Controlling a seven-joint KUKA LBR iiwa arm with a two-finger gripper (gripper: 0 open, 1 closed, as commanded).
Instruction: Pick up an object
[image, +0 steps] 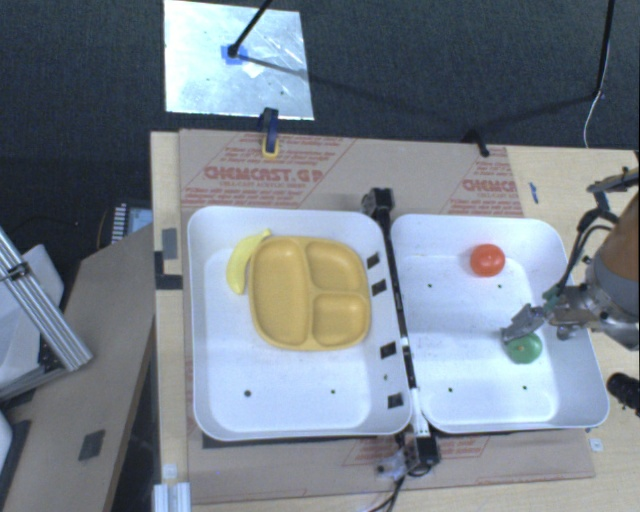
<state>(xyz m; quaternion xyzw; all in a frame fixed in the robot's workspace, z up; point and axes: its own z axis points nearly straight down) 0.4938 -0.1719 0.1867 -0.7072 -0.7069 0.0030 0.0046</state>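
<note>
1. The gripper (528, 325) sits low in the right bin (450, 400), at its right side, right over a small green ball (523, 349); whether it is apart or together I cannot tell, and nothing is visibly clamped in it
2. Risk, as I judge it: the ball is round and lies close to the bin's right wall, so an off-centre close may squirt it away or pin it against the wall
3. A second risk: coming down too hard may press the ball into the bin floor instead of taking it
4. Farther back in the same bin lies one orange ball (487, 260), well apart from the gripper and easier to reach if this try fails
5. The left bin (300, 415) holds one yellow tray (306, 292) with three compartments, and one banana (240, 262) touching its far-left edge
6. Count: two bins, two balls, one tray, one banana, all on one surface (300, 165)
</note>
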